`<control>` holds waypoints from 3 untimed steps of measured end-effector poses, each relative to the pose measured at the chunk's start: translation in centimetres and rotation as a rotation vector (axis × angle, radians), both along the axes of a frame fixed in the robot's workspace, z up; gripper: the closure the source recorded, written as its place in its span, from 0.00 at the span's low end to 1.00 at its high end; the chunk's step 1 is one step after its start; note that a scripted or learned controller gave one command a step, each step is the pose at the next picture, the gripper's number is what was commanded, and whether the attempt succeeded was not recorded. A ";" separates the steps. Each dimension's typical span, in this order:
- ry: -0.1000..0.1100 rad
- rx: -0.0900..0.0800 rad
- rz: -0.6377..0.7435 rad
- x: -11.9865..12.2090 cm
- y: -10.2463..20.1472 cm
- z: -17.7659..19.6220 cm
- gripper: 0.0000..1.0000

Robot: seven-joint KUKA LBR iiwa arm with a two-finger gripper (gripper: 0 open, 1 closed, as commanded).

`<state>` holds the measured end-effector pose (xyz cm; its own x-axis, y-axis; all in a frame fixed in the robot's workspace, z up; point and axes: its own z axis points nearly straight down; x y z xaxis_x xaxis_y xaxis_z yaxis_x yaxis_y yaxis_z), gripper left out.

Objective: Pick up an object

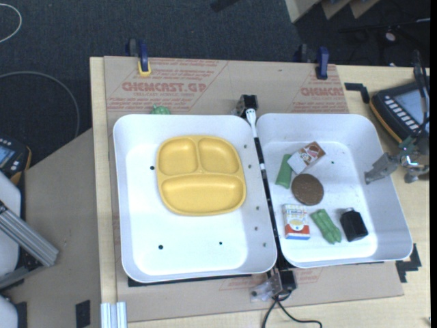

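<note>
The right bin [362, 132] holds several small objects. A green bar [284, 171] lies beside a white and brown carton [306, 157]. Below them sits a brown round disc [308, 189]. Along the bin's near side lie a red and white box [296, 222], a green lumpy piece [327, 225] and a black block [354, 225]. My gripper [377, 173] reaches in from the right edge of the view, over the right rim of that bin, apart from all the objects. Nothing shows in it.
A yellow divided plate [200, 174] lies in the left bin [136, 210]. A black and yellow handset [403, 112] rests on the bench at the right. Two blue clamps [142, 52] [321, 61] hold the cardboard sheet's far edge.
</note>
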<state>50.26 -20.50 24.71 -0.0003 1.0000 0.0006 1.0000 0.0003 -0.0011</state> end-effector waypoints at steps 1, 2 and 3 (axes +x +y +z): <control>-0.003 -0.002 0.001 0.1 0.0 1.1 1.00; 0.006 0.004 0.006 -1.2 7.7 -3.0 1.00; 0.002 0.002 0.007 -2.4 15.5 -1.7 1.00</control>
